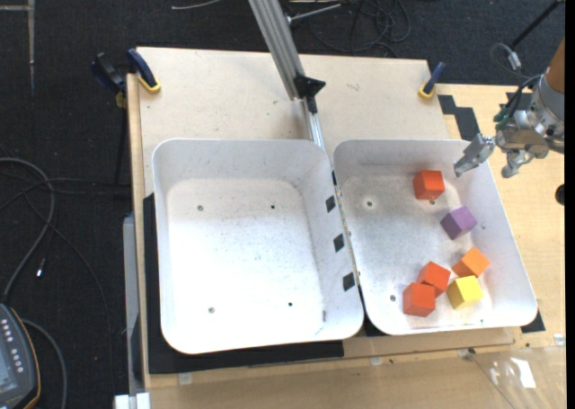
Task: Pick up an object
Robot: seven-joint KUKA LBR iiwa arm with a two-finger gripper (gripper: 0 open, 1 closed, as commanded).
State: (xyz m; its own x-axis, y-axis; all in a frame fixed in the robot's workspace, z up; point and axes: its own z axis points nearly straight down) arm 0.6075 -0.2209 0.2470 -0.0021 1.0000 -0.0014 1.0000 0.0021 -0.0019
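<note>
Right bin (503, 218): we count six blocks; nearest is the orange block (429, 184), far end. Pincer (492, 157) released, holding nothing, above the rim. We advise descending squarely over that block.

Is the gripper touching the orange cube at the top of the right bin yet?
Apart. The camera view shows the gripper at the bin's upper right rim, with bare white floor between it and the orange cube.
</note>
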